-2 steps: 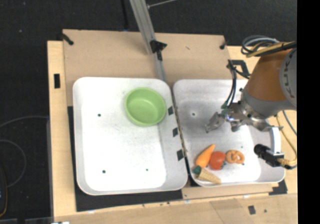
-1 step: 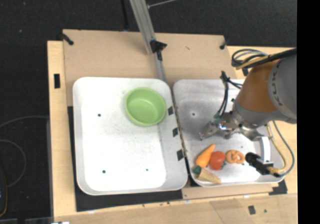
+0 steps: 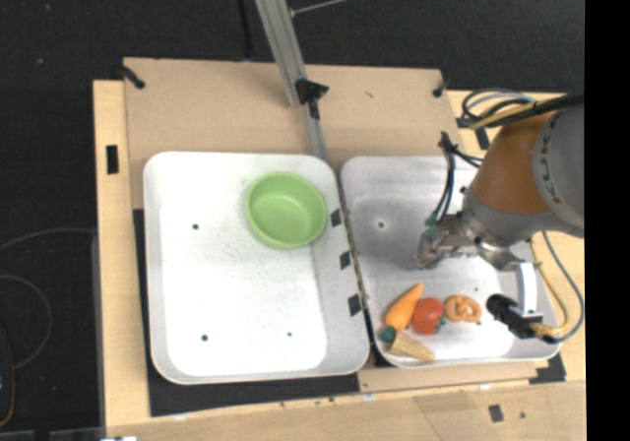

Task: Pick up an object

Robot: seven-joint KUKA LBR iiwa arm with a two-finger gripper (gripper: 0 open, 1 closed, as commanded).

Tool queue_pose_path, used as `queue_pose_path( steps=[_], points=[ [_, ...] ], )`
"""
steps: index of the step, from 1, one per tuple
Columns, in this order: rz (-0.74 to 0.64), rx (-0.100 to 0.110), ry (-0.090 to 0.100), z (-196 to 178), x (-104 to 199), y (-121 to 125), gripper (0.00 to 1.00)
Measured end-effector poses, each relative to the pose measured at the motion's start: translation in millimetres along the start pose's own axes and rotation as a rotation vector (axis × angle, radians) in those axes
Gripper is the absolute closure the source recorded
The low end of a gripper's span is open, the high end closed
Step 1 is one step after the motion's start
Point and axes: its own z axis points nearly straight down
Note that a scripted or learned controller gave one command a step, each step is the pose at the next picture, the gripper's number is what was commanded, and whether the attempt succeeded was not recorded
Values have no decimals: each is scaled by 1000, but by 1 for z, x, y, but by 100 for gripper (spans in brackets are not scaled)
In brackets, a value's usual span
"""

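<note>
The gripper [image 3: 431, 248] sits low over the middle of the right bin [image 3: 394, 183], a little toward that bin's right side. From where I stand I cannot tell whether it is open or closed, and I see nothing caught in it. The grey arm [image 3: 517, 183] with its orange band comes in over the bin's right edge.

The things to be picked lie along the right bin's front edge, just below the gripper and apart from it. A toy carrot [image 3: 404, 307] lies at a slant, its thin end pointing up toward the gripper. A red tomato [image 3: 427, 316] touches the carrot's right side. Just to the right of the tomato is a small orange pastry-like toy [image 3: 462, 308]. In front of the carrot, against the front rim near the left corner, lies a pale cone [image 3: 411, 348] with a green end.

In the left bin [image 3: 162, 262] a green bowl [image 3: 286, 211] stands upright near the far right corner, close to the rim shared with the right bin.

A metal pole [image 3: 276, 26] slants in over the back edge of the bench [image 3: 197, 104], ending near the gap between the bins.
</note>
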Motion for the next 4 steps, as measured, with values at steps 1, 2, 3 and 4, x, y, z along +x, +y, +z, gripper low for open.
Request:
queue_pose_path(
  steps=[1,2,3,4],
  points=[
    [-12,-1,0,-45,4,5,100],
    [-12,3,0,-105,5,6,100],
    [-14,-1,0,-139,3,8,100],
    [-15,3,1,-129,44,27,100]
  ],
)
